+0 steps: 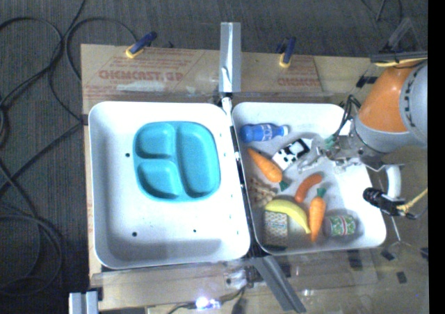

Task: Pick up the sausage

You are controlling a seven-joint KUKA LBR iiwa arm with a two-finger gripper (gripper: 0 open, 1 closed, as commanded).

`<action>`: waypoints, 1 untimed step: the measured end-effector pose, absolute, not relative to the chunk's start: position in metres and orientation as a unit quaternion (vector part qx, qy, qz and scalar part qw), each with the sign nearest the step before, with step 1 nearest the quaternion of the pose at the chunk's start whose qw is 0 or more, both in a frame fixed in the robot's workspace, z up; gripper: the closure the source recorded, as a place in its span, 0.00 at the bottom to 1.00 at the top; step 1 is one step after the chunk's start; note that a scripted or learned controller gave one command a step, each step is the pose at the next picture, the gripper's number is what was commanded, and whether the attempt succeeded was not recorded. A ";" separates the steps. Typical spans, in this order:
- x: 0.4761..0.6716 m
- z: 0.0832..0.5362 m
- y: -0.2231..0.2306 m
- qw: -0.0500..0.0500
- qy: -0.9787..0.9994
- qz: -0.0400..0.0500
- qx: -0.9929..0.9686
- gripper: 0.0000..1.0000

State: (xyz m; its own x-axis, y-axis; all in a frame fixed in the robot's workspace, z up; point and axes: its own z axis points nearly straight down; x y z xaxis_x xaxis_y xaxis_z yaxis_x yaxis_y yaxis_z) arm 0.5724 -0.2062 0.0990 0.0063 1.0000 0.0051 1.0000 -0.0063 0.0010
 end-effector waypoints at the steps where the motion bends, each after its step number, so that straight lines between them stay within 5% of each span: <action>1: 0.538 0.090 -0.182 -0.006 -0.717 -0.002 -0.697 0.00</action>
State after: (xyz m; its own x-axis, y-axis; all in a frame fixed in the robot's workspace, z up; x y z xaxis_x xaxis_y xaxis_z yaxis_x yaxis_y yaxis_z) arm 0.5376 -0.1817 0.0896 -0.0279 0.9996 -0.0070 0.9995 0.0280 0.0112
